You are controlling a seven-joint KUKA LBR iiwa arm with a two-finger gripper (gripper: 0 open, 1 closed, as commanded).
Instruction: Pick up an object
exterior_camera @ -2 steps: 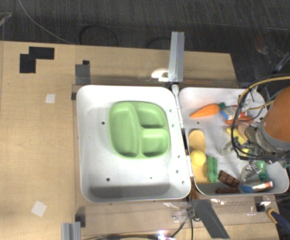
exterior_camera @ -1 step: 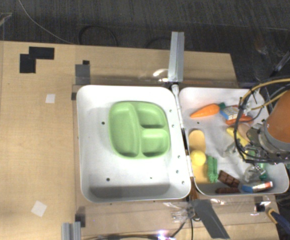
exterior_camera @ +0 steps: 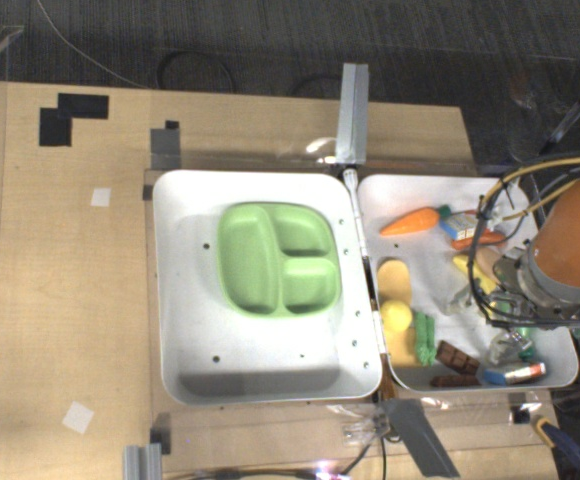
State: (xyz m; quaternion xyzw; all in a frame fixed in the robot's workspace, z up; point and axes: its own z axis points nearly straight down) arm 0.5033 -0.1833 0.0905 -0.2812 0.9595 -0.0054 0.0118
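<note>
The arm [exterior_camera: 570, 243] is hovering over the right bin's [exterior_camera: 410, 193] far edge; its grip state I cannot tell. The carrot [exterior_camera: 410, 221] is looking light, rigid, slippery; best pinched mid-body.

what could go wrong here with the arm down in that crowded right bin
1. The right bin is packed: the brown block, green piece and marker lie close together, so a descent could pinch two things or knock one aside.
2. The arm hides part of the bin, so a target beneath it may be misjudged.
3. The loose cables hang near the items and might snag.
</note>
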